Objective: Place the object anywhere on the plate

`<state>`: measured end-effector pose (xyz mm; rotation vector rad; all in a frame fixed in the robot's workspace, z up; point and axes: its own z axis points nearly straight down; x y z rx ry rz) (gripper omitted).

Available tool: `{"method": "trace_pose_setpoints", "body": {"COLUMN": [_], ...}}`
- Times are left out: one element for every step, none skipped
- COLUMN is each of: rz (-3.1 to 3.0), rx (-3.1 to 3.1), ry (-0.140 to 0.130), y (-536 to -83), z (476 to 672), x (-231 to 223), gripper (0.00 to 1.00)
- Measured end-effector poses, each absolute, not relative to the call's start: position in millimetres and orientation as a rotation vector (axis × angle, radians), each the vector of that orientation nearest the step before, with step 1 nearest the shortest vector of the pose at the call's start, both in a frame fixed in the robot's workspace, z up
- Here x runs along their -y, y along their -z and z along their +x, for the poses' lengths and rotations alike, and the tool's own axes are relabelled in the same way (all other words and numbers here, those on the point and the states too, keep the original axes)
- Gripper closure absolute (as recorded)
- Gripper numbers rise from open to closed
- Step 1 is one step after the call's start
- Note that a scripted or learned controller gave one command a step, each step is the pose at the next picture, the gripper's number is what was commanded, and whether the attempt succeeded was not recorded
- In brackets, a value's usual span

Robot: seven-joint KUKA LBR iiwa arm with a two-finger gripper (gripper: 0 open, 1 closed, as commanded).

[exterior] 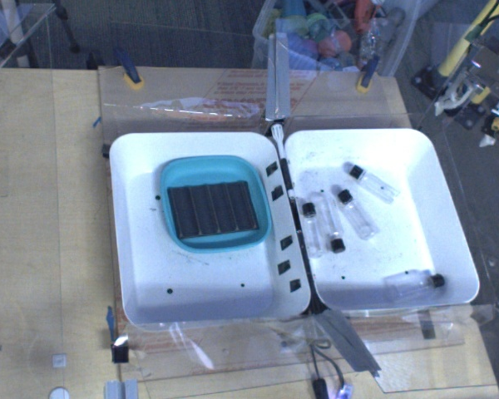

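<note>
A teal plate (173, 223) sits in the left bin (137, 248) on the tabletop (41, 223). A black ribbed block (212, 209) lies flat on the plate, covering most of its middle. Right of the plate, in the other bin (449, 223), lie several clear black-capped vials (359, 217), apart from the plate. The gripper's state cannot be told.

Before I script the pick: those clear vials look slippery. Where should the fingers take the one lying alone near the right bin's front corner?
Grip the lone vial across the middle of its clear body, coming straight down. It lies flat with its black cap toward the bin's right wall, so fingers should probably close across its narrow width.
</note>
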<state>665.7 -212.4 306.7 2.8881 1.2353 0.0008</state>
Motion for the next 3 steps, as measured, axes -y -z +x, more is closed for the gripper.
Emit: {"method": "trace_pose_setpoints", "body": {"rz": [2.891, 2.899, 2.932], "rx": [-1.234, -1.218, -1.129], "ry": [0.005, 0.005, -0.001], "y": [-294.5, -269.0, -280.1], "z": [659.7, 653.0, 660.5], "x": [214.8, 216.4, 209.1], "gripper": [0.0, 0.0, 0.0]}}
